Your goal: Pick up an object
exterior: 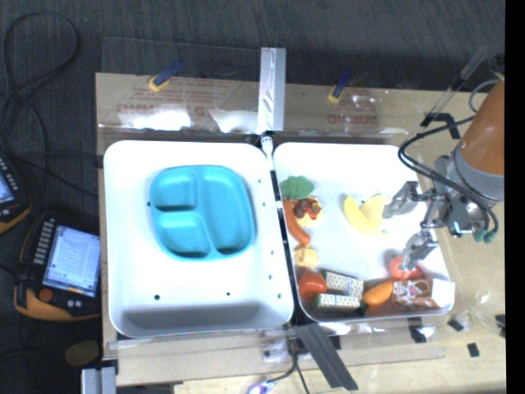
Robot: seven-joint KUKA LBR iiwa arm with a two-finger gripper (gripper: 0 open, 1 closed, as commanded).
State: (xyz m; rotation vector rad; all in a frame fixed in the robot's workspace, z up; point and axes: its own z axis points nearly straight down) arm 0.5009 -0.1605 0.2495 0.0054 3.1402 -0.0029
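My gripper (411,224) hangs over the right side of the right bin (328,156), its two fingers spread apart and open. Nothing sits between them. The upper fingertip (399,201) is just right of a yellow banana-like piece (364,213). The lower fingertip (418,248) is directly above a small red item (399,266). Along the bin's front lie an orange piece (376,293), white packets (342,285), a red tomato-like piece (311,285) and a red-and-white package (417,291). On the bin's left side are a green-and-red item (299,192) and an orange carrot-like piece (296,225).
The left bin (123,286) holds a blue divided tray (201,209). A metal divider post (271,89) stands behind the two bins. The arm's orange band (495,130) and cables fill the right edge. A handheld pendant (59,261) lies off the bench to the left.
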